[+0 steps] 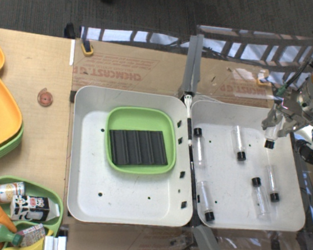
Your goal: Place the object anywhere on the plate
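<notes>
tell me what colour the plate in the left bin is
Light green plate, holding a dark grey ridged slab; seen in the camera view.

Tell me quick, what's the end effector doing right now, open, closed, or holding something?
End effector: over the right bin, with a clear tube hanging between its fingertips, so closed on that tube.
</notes>
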Controlling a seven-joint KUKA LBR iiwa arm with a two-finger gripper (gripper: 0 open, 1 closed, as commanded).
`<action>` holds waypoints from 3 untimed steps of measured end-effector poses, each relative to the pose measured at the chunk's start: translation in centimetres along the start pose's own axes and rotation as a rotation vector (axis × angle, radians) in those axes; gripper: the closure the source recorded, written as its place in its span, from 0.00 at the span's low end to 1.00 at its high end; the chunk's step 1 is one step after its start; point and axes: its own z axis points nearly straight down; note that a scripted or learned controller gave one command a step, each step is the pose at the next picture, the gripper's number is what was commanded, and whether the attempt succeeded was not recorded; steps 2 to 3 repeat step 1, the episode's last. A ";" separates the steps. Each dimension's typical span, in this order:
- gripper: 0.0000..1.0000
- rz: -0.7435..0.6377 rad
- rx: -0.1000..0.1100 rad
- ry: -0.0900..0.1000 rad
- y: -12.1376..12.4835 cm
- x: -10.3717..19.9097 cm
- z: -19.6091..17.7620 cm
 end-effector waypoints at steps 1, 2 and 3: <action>0.00 0.000 0.000 0.000 0.0 0.0 0.0; 0.00 0.000 0.000 0.000 0.0 0.0 0.0; 0.00 0.000 0.000 0.000 0.0 0.0 0.0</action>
